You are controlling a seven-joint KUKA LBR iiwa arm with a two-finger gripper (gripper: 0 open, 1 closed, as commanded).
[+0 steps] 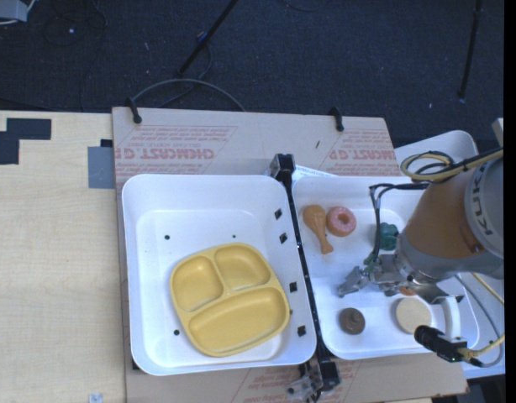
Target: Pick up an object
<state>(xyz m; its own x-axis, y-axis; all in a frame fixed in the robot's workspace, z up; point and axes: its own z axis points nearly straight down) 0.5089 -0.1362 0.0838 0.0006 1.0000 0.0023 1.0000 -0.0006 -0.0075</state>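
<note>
Nearest to me, at the near end of the right bin, sat a small brown disc and, to its right, a pale round piece partly under the arm. At the bin's far end lay a pink doughnut, with a tan drumstick just beside it on the left. The left bin held a yellow divided plate, tilted a little in its tray.

The gripper hung low over the middle of the right bin, metal fingers pointing left, between the doughnut and the brown disc. I could see nothing between them. Whether the jaws were released or clenched I could not tell from that slant.

No thing was named for the pick, so I judged the nearest candidates. The brown disc looked low and flat, probably light, and I guessed it would slip out unless taken across its rim. The doughnut looked like a light, stiff toy; I would have pinched it across the ring's outer sides. The drumstick seemed easiest across its narrow shaft. The plate looked too broad and thin-walled for anything but an edge grip.
</note>
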